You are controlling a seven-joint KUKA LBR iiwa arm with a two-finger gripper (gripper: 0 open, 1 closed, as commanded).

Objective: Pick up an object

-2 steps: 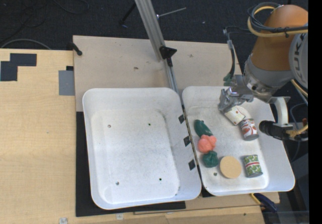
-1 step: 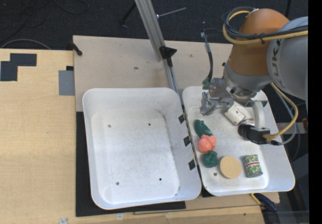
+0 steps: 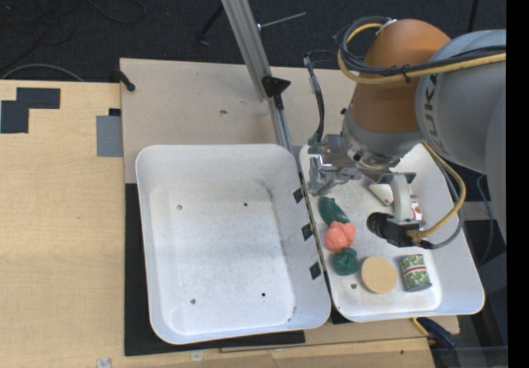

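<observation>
Hand [image 3: 324, 178] low over the upper left part of the right bin [image 3: 463, 296], beneath the grey arm's orange band [image 3: 401, 77]; grip state impossible to tell from above. Nothing visibly caught in it. Just below the hand, along the bin's left wall: dark green piece [image 3: 333, 210], then orange-pink lump [image 3: 339, 236] touching it, then another green lump [image 3: 345, 261]. Further right and lower: round tan disc [image 3: 379, 275] beside small green can [image 3: 415, 272]. Left bin [image 3: 165, 161] alongside, both on the counter [image 3: 58, 217].
</observation>
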